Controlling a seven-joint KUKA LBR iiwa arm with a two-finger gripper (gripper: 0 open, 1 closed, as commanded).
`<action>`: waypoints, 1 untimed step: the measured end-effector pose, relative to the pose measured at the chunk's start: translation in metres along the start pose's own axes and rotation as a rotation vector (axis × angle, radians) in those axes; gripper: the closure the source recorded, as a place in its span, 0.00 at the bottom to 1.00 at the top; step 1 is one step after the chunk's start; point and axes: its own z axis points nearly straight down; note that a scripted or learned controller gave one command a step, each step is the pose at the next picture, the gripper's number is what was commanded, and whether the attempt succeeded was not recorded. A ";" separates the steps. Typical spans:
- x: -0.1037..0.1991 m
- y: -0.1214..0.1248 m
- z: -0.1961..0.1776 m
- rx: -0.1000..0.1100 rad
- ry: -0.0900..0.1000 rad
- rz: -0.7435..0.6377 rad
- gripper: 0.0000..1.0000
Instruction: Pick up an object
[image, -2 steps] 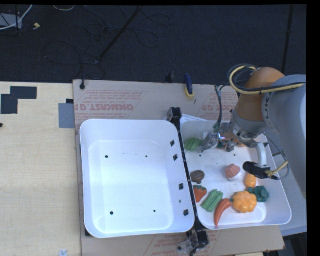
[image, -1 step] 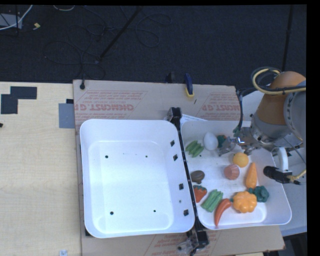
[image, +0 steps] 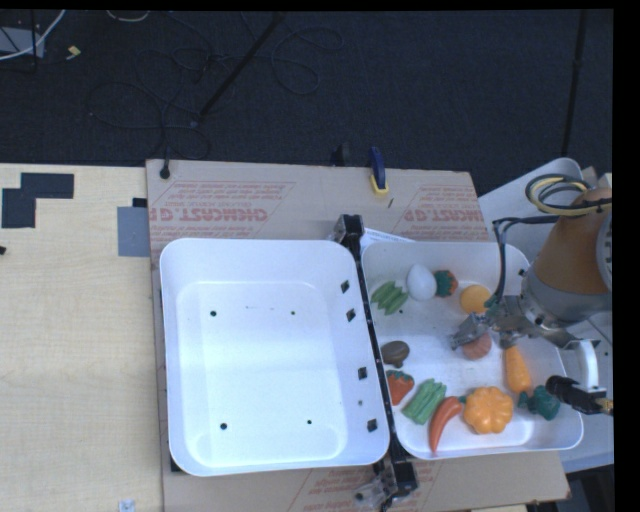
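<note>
Camera view, looking down at a slant: two shallow white bins of smooth moulded plastic sit side by side on a cardboard sheet (image: 250, 200) printed with red lettering. The left bin (image: 180, 300) has rounded corners and a few small dark holes in its floor. The right bin (image: 570, 435) holds glossy toy foods: a white egg (image: 421, 283), green pods (image: 389, 296), a round orange fruit (image: 474, 297), a brown stone-like lump (image: 395, 352), a ribbed yellow pumpkin (image: 487, 409), a red chili (image: 444, 421), a carrot (image: 516, 368), and green beans (image: 425, 400).

A reddish piece (image: 479, 347) lies half hidden under the gripper (image: 470, 333); its shape is hard to make out. The arm (image: 570, 265) reaches in from the right, wrist bent down over the right bin, its upper part cut off by the frame. Whether the jaws are apart or together I cannot tell.
</note>
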 end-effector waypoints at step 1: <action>-0.002 -0.031 -0.034 -0.001 -0.007 0.002 0.00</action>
